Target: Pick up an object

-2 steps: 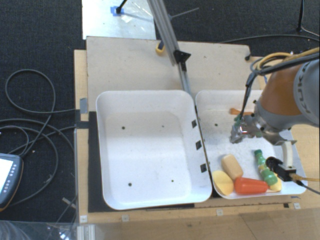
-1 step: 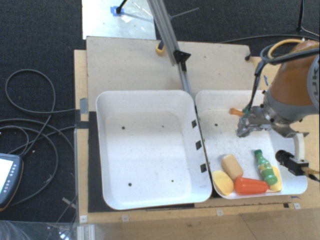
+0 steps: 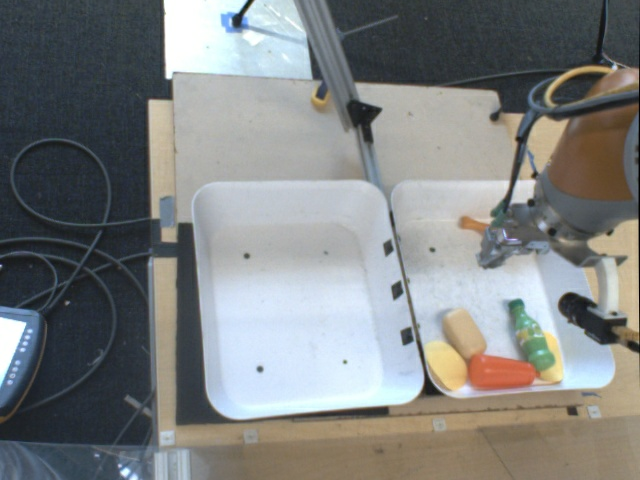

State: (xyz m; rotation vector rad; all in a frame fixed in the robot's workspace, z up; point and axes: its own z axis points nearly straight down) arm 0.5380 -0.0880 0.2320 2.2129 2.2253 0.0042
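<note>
Hovering: gripper [image 3: 497,246] over upper part of right bin [image 3: 440,208]; jaw state cannot be told
Nearest object: small orange piece [image 3: 472,224], just left of gripper, long axis roughly left-right
Others: green bottle [image 3: 529,336], red pepper [image 3: 500,371], well below

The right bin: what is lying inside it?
In the right bin: a tan block, a yellow piece, a red-orange piece and a green bottle. The pincer partly covers an orange object.

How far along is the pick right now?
Done: the claw is over the right bin, near its far wall. In hand: nothing visibly gripped; a small orange piece lies just beside it. Left: grasping and lifting; the green bottle, red item and tan block sit untouched at the near end.
</note>
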